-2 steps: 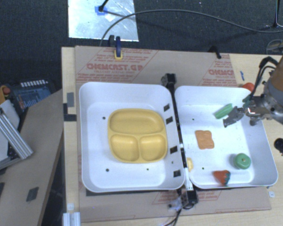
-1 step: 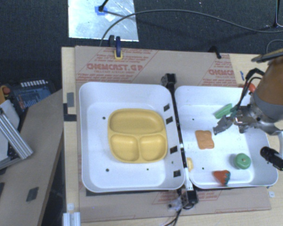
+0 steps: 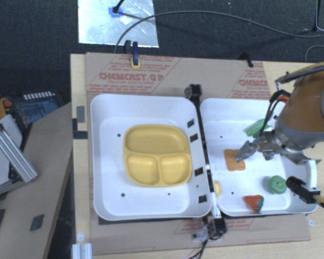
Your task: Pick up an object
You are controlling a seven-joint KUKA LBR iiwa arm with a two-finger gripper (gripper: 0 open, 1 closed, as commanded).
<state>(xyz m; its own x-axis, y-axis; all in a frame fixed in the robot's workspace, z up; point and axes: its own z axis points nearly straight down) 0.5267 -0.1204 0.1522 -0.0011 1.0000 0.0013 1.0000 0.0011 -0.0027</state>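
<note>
Gripper [image 3: 245,152] low in the right bin [image 3: 221,112], right of frame centre, reaching leftward from the grey arm with its orange band [image 3: 308,104] at the right edge. Fingertips dark and blurred over the right side of an orange toast-like slab [image 3: 234,160]; whether spread or pressed together, cannot tell, and nothing seen pinched between them. Slab flat on the bin floor, roughly square with no clear long axis, edges slightly skewed to the bin walls, its right upper corner under or touching the fingertips.

Just up and right of the gripper, a green flat piece [image 3: 255,127], long axis slanting from lower left to upper right, partly behind the arm's cables. Lower right, a round green object [image 3: 277,185] near the bin's right wall. Below that, by the front wall, a red wedge with a green end [image 3: 254,202], like a strawberry or watermelon slice. Against the left wall of the same bin, a small pale yellow item [image 3: 217,188].

In the left bin [image 3: 105,112], centre of frame, a yellow three-compartment plate [image 3: 156,154], upright, single large compartment toward the top of the frame.
</note>
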